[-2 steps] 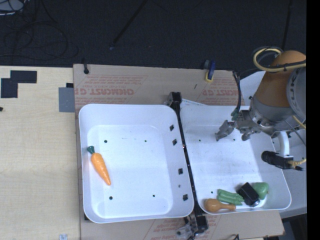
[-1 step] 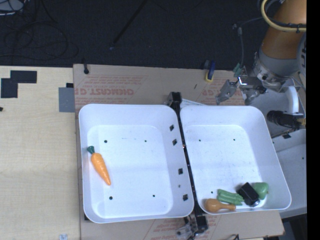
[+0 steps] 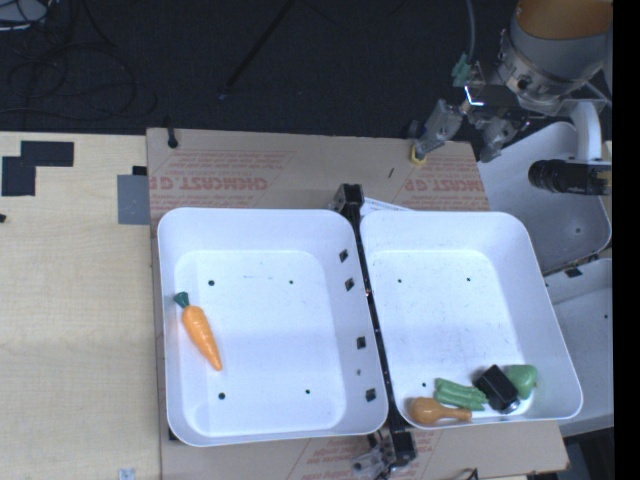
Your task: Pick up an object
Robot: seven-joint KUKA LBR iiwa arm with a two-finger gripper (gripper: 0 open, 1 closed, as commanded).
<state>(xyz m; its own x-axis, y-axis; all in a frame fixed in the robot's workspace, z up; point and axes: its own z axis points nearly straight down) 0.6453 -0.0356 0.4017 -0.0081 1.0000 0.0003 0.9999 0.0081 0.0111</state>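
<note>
An orange toy carrot (image 3: 201, 337) with a green top lies at the left side of the left bin (image 3: 255, 233). Bunched in the near right corner of the right bin (image 3: 450, 233) are an orange gourd-shaped toy (image 3: 437, 411), a green pod (image 3: 460, 394), a small black block (image 3: 497, 387) and a round green piece (image 3: 523, 376). My gripper (image 3: 456, 146) hangs high above the brown board behind the right bin, far from all of these. It is open, with nothing between its fingers.
Both bins sit on a brown cardboard sheet (image 3: 290, 173), joined by a black divider strip (image 3: 365, 298). The arm's orange band (image 3: 565, 3) is at the top right. A pale wooden bench (image 3: 70, 308) spreads to the left, with dark cables behind.
</note>
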